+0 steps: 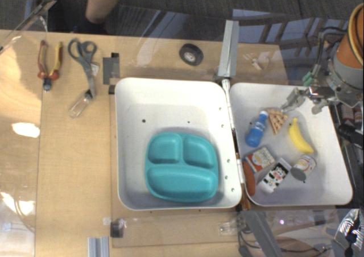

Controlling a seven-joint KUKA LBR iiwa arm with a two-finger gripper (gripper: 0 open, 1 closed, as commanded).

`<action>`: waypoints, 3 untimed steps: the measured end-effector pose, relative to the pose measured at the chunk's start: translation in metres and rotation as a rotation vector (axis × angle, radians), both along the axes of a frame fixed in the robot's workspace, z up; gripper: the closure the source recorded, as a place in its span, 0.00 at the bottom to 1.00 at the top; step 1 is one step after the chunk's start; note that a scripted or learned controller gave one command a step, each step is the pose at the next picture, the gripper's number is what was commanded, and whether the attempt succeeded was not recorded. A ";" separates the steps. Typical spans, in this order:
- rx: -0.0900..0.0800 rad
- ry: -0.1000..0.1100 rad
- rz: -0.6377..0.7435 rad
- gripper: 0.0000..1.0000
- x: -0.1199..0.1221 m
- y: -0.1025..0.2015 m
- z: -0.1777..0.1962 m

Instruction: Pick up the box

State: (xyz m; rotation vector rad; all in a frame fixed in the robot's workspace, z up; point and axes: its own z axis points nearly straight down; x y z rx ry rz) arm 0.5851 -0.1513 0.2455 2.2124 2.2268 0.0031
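A small red and white box [261,159] lies in the lower left part of the right bin [335,193]. A black and white patterned carton [274,177] lies right beside it. My gripper [305,100] hangs over the upper right of that bin, above the banana [299,136] and well up and to the right of the box. Its fingers stand apart with nothing between them.
The right bin also holds a blue bottle [256,129], a waffle-like slice [277,120], a small can [303,165] and a reddish-brown piece [249,178] at its left wall. A teal divided plate [182,166] sits in the left bin [170,94]. Scissors [85,57], pliers [48,63] and a tape roll [191,54] lie on the bench.
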 end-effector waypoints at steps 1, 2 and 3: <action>0.001 0.000 -0.063 0.00 -0.036 0.045 -0.109; -0.003 -0.031 -0.078 0.00 -0.072 0.063 -0.150; -0.016 -0.044 -0.083 1.00 -0.069 0.055 -0.138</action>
